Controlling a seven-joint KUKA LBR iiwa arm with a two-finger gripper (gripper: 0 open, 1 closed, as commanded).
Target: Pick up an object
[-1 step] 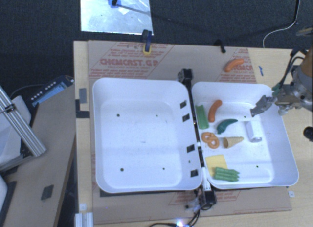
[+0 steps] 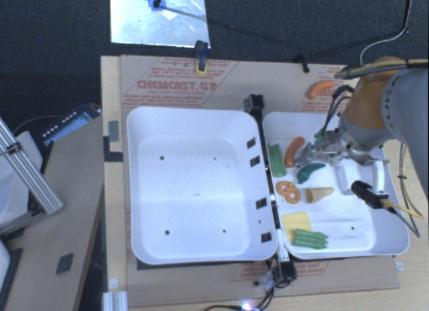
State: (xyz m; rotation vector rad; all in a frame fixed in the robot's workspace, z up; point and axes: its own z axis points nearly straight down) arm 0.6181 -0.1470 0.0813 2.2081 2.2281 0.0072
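Grey metal marks the claw (image 2: 320,153) of the KUKA arm, which reaches in from the right and hangs low over the far half of the shallow white plastic bin (image 2: 392,236) on the view's right. From this slant we cannot tell whether the claw is released or clenched, and we see nothing caught in it.

Just below it lies a teal, curved, pepper-like plastic toy (image 2: 310,171), the nearest thing and, we judge, the likeliest pick. A red-orange sausage-shaped toy (image 2: 293,151) sits just beside the claw on its left, close enough to be nudged. Next to that is a long green plastic strip (image 2: 275,159) against the bin's inner wall, where a grasp looks awkward.

Toward the near side we find an orange pretzel-shaped toy (image 2: 289,192), a tan cone-shaped toy (image 2: 320,194), a flat yellow square like a cheese slice (image 2: 297,222) and a bundle of green bean-shaped toys (image 2: 310,238). All lie loose and flat on the floor, mostly apart, which we take as room left for the claw to come down on one alone.

Outside the bin, an orange sausage-shaped toy (image 2: 320,89) rests on the brown cardboard sheet (image 2: 174,85), apparently out of play. The second white bin (image 2: 194,196) stands alongside, touching the first.
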